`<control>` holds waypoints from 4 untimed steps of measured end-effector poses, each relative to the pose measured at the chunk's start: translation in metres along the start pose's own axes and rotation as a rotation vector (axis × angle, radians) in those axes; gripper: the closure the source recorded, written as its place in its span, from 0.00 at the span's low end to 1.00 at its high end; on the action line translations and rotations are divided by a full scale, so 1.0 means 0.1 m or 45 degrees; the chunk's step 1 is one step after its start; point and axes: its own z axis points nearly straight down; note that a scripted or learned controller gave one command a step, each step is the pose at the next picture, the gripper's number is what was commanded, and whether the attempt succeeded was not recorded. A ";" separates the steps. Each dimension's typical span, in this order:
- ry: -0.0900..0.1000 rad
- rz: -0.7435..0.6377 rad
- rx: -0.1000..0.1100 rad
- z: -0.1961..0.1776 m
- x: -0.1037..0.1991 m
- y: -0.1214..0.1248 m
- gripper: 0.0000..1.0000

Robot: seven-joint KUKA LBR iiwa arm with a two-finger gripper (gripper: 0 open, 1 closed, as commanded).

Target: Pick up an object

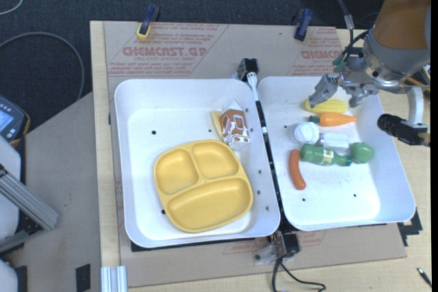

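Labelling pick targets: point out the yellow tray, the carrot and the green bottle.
yellow tray (203, 185): camera view, centre divider.
carrot (337, 120): camera view, mid-body.
green bottle (327, 155): camera view, its body.

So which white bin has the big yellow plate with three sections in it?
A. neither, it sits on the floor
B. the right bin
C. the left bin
C: the yellow three-section plate lies in the left white bin, beside a small brown-and-white packet, while the right white bin holds the toy foods, such as the orange carrot.
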 end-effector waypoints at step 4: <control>-0.003 -0.002 -0.008 1.43 0.19 -0.15 0.00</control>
